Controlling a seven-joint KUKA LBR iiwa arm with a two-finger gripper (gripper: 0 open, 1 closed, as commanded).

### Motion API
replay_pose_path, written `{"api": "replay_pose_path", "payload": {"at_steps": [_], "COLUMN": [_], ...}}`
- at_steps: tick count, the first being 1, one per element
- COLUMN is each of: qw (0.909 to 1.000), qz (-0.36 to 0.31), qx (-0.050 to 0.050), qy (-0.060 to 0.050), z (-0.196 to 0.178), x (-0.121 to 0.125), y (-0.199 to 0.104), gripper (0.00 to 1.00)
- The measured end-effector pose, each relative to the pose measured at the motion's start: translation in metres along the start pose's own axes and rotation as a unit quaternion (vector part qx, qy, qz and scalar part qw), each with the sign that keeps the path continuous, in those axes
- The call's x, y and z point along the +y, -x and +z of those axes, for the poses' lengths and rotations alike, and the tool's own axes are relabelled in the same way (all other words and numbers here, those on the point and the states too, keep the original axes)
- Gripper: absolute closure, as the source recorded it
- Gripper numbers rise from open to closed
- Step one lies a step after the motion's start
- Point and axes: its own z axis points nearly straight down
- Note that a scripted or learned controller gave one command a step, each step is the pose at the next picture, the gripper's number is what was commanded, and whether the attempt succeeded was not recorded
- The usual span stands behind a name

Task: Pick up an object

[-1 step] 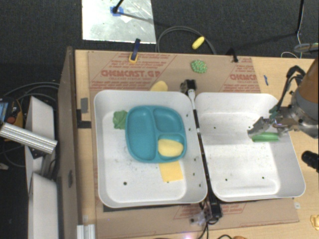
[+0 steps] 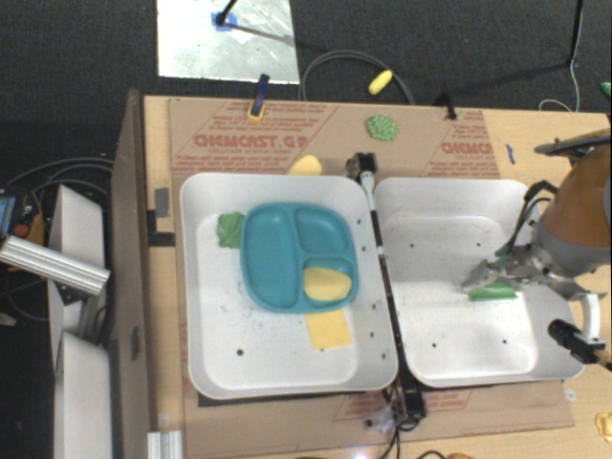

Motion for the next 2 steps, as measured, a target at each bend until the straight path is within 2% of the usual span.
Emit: {"api": "replay_pose_path", "payload": {"at_steps": [1, 2], "qw": [1.0000, 1.0000], "qz": [-0.002, -0.008], "qx": [0.001, 0.002], "qy": [0.002, 0.004], "z": [-0.017, -0.082], "x": [0.002, 0.034], "y": [-0.002, -0.093], "gripper": [1.00, 1.00]}}
